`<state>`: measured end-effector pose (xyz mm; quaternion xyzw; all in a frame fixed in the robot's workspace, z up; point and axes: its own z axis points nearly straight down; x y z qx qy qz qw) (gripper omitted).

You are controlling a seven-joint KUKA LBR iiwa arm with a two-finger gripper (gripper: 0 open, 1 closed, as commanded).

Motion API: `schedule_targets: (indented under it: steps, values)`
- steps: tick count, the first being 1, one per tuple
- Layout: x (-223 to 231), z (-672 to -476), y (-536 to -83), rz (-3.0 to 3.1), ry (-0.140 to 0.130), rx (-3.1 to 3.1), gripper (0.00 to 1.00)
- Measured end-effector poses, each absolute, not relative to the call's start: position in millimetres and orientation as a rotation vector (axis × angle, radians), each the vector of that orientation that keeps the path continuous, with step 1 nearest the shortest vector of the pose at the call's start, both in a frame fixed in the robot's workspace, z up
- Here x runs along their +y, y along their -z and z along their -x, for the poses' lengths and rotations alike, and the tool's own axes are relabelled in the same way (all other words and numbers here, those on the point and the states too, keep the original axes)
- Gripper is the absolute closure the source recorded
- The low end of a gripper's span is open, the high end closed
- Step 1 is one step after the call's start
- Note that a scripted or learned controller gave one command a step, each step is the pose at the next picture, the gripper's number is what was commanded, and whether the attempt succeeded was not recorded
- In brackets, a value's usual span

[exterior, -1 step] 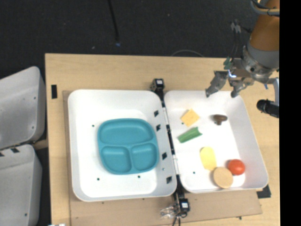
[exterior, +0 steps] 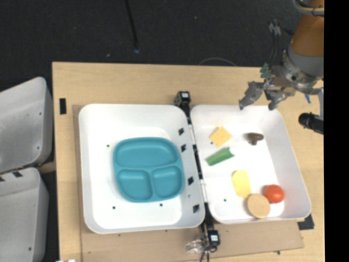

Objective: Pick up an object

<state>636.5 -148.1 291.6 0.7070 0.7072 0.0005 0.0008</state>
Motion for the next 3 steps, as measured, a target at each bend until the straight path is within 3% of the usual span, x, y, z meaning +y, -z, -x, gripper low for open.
schedule_targets:
  steps: [3]
  values:
    - [-135,-637.5,-152,-2.221,0.005,2.221,0.00]
